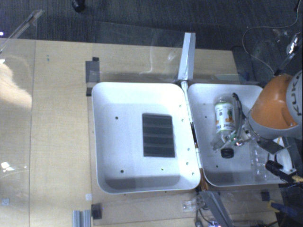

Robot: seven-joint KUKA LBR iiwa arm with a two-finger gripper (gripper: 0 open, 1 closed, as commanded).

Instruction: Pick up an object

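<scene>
Wooden table (57,141) carries two bins; gripper (233,141) sits low in right bin (208,169) beside can (224,117); fingers' state unclear.

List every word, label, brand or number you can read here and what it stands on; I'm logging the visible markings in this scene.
"KU": black letters on the grey arm at the right edge, cut off by the frame.
The label on the white and green can in the right bin: print too small and blurred to read.
The dark ribbed pad in the left bin: no text.
</scene>
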